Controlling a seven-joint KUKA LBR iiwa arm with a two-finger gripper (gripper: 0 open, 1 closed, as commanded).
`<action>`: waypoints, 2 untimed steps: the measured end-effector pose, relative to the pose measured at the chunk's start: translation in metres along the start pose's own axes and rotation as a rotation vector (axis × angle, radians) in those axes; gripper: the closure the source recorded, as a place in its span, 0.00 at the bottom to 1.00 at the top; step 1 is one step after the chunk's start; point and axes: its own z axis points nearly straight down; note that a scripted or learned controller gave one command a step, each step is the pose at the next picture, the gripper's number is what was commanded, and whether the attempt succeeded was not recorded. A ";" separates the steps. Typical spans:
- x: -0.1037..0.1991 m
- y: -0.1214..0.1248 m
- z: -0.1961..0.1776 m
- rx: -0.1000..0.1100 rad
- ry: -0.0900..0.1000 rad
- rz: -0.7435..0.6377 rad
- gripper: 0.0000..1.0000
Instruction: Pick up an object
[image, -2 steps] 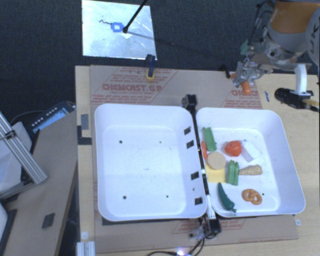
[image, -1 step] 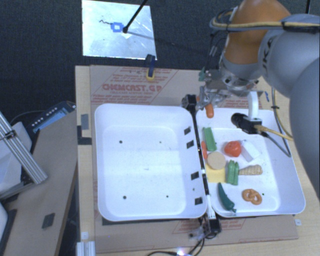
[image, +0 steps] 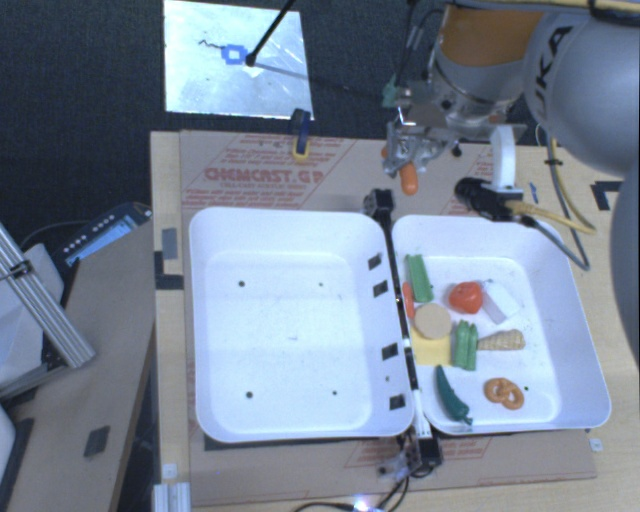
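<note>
Gripper hanging high over the far rim of the right bin, fingers closed on a small orange piece, likely a carrot, dangling just below the fingertips. So the task's thing is hanging in the air, clear of both bins.

Judgement: the lift is under way. Doing it well means rising straight and slowly, no swinging; the carrot is pinched near its top end and looks liable to slip.

Counting in the right bin: two green pods standing side by side, one longer green piece, one dark green pepper, one tomato, one round biscuit, one yellow cheese slab, one pretzel, one cone, one white block. Left bin sitting alongside, touching the right one.
</note>
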 end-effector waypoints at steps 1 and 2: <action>-0.074 0.014 0.031 0.013 -0.007 0.015 1.00; -0.047 0.012 0.101 0.018 -0.003 0.005 1.00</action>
